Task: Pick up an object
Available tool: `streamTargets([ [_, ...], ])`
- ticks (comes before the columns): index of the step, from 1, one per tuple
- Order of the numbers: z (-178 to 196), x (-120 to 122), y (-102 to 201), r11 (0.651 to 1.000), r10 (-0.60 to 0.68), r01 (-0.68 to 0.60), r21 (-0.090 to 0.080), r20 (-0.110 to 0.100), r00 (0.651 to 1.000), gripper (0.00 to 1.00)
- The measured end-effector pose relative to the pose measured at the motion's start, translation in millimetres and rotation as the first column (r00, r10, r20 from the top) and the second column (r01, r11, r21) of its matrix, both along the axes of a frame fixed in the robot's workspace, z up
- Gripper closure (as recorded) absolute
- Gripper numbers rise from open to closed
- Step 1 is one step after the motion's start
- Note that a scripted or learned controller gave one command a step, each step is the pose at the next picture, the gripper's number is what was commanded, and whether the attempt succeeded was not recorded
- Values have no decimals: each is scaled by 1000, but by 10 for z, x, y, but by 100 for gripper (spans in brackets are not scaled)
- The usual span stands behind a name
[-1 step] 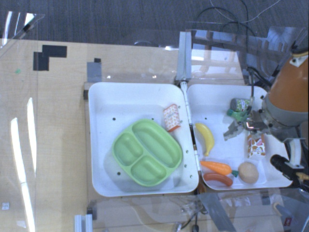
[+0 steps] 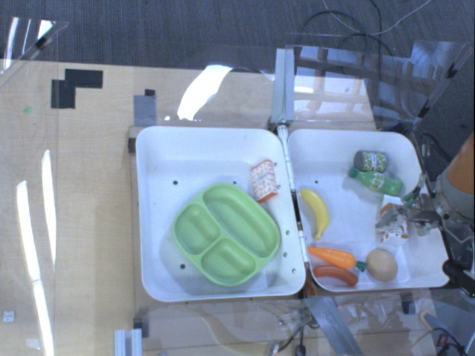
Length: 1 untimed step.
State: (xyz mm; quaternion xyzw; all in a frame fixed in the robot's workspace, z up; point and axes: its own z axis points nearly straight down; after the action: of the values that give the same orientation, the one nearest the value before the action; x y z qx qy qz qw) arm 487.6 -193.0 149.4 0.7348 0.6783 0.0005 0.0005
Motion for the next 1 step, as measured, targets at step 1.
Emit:
streamTargets([
  [1, -68, 6, 342, 993, 120, -120, 0, 2, 993, 0],
])
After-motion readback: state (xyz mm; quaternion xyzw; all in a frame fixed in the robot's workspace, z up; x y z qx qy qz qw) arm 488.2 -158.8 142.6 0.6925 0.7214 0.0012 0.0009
